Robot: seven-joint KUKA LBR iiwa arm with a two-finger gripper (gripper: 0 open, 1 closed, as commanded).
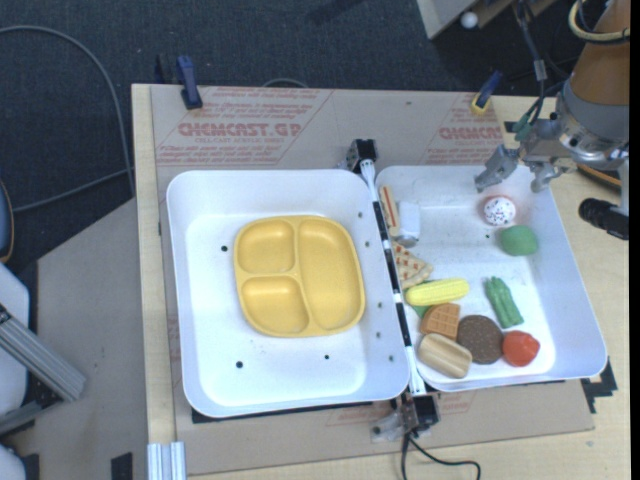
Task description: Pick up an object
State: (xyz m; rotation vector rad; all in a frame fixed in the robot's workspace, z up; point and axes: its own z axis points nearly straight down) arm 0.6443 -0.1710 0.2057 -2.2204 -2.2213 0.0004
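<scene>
My gripper (520,171) hovers over the far edge of the right bin (570,298), its two grey fingers spread apart and open with nothing between them. Just below it lie a white speckled ball (498,209) and a green round piece (518,240). Nearer the front of that bin are a yellow corn cob (437,292), a green pod (503,301), a waffle square (439,320), a brown patty (480,338), a red tomato (520,348) and a bread roll (445,355).
The left bin (200,218) holds a yellow divided plate (298,273). A cracker wedge (410,266) and a white block (405,223) lie along the right bin's left wall. Blue clamps (187,81) grip the board's far edge.
</scene>
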